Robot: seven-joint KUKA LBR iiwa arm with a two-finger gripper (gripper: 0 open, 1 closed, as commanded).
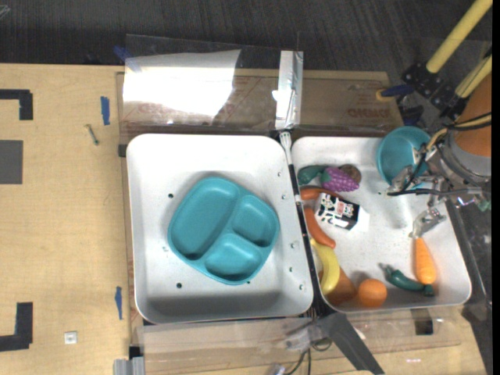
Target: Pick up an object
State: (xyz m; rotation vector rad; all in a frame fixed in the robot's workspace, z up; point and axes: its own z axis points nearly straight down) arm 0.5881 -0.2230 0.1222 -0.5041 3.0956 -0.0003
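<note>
text: none readable | packet [338, 211] in right bin [453, 280]: showing a black-and-white print with a small red mark, too blurred for any letters | cardboard [344, 104] lying behind the bins: carrying faint printing, too faint to make out | tabletop [55, 233]: bearing black corner marks, no characters
</note>
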